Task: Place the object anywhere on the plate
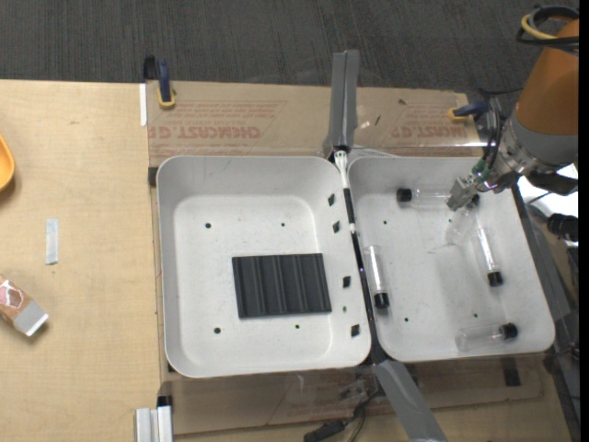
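The tabletop [74, 182] of pale wood filled the left of the view, with a strip of printed cardboard [239, 122] along the back edge behind the bins. Two shallow white bins sat side by side on it, touching along a grey divider. The left bin [184, 191] held a dark ribbed plate [281, 284] lying flat a little below its centre. The right bin [433, 339] held four clear tubes with black caps.

The arm [552, 90] — grey with an orange band — reached in from the upper right, and its end effector [465, 195] hung over the back of the right bin. Whether its fingers were open or closed could not be told from this slant.

Of the tubes, one [419, 194] lay near the bin's back wall, just left of the end effector. Another [375, 274] lay along the left wall beside the divider. A third [488, 258] lay tilted right of centre, and the fourth [483, 336] rested by the front right corner — all well apart from the plate.

On the bare wood at far left lay a small grey strip [51, 242], and a wrapped packet [20, 308] sat at the edge.
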Available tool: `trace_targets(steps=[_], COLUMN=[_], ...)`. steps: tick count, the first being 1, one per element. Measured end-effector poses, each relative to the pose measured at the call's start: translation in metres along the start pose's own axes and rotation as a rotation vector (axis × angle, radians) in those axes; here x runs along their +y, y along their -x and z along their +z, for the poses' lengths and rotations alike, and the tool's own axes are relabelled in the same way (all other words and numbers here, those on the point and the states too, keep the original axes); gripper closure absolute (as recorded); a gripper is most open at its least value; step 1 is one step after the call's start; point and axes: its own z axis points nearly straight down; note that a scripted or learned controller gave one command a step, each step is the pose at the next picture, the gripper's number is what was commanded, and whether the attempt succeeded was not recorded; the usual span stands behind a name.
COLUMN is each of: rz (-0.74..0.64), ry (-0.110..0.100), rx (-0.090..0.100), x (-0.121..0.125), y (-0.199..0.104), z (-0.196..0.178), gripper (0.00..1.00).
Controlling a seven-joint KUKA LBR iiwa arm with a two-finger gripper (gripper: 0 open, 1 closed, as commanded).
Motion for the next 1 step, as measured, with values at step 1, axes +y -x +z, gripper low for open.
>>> trace_targets(steps=[1], rz=[0.057], ry=[0.0], rx=[0.0], x=[-0.0458], y=[-0.0851], z=[-0.0465], gripper=[1.0])
